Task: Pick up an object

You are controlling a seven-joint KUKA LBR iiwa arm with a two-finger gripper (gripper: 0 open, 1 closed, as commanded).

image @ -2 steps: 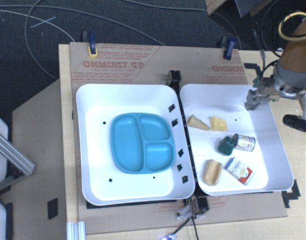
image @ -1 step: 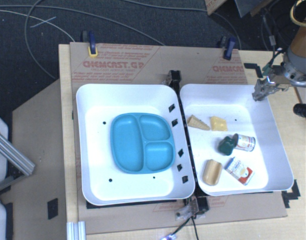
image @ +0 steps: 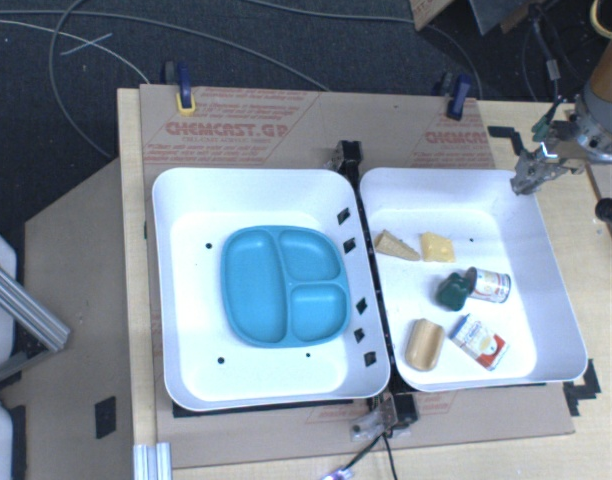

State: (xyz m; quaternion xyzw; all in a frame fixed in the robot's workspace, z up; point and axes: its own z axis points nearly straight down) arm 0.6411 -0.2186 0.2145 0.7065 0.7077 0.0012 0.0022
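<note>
The claw (image: 534,173) hangs over the right bin's (image: 546,268) top corner; I cannot tell what it's doing. A green bottle (image: 453,290) lies inside.

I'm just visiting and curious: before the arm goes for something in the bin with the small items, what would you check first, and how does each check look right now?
1. Objects present in right bin: ok, five items.
2. Gripper clear of bin contents: ok, it sits at the far right corner.
3. Gripper carrying nothing: cannot tell.
4. Tan block free to grasp: ok, apart from the others.
5. Green object isolated: not ok, it touches the small can.
6. Blue plate out of the way: ok, in left bin.
</note>
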